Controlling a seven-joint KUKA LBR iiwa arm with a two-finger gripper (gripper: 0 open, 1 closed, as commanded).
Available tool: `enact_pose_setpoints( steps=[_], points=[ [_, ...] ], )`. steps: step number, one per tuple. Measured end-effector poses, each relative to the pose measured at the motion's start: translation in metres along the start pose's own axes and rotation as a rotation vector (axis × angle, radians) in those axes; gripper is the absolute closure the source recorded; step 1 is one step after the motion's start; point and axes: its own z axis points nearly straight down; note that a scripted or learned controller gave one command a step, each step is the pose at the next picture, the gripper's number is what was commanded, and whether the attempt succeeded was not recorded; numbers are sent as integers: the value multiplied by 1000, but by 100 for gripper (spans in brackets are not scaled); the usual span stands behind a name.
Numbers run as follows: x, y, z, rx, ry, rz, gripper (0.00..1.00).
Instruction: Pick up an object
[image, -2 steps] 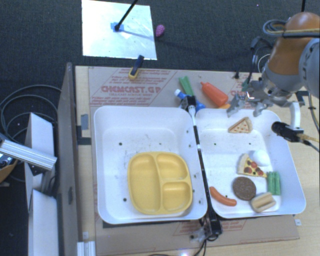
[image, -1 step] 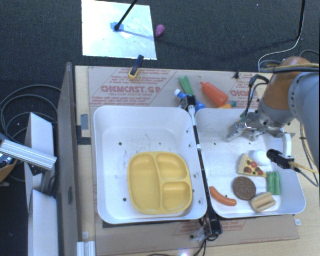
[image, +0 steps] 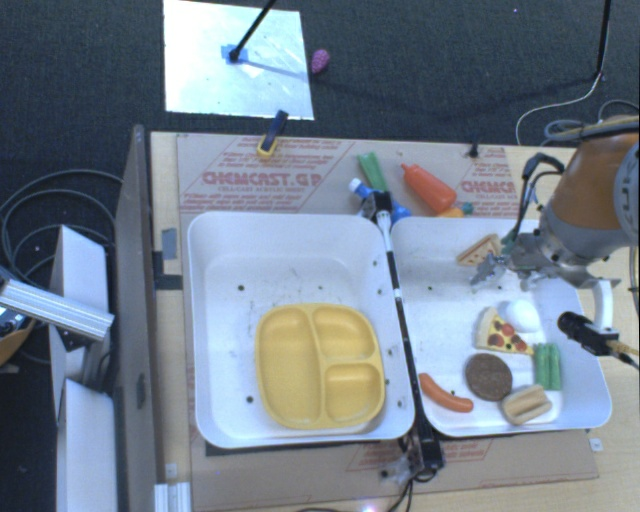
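Bun: lying nearest the camera, at the near edge of the right bin, just beside the cookie
Cookie: sitting flat, just nearer than the pizza, between the sausage and the green piece
Sausage: lying nearer and to the left of the pizza, close to the rim between the bins
Green piece: lying just right of the pizza, toward the arm's side
Pizza: serving as landmark, mid-bin, with the egg touching its far edge
Egg: sitting just beyond the pizza, right below the gripper
Toast: lying well beyond the pizza near the far wall, left of the gripper
Gripper: hanging over the bin beyond the pizza, between toast and egg; I cannot tell how wide it is standing, and nothing is showing as held
Tray: yellow, resting in the left bin, well to the left of the pizza
Step in hand: judging by the pose, the arm is lining up on the toast or the egg
Doing it well: centring over one item before descending; the egg is looking round and likely to slip, so the toast, lying apart from its neighbours, is seeming the safer pick
Risk: closing near the egg is likely nudging the pizza too
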Motion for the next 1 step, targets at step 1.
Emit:
enact_pose_setpoints(
  steps=[1],
  points=[
    [-23,-46,56,5,2,3,0]
  ],
)
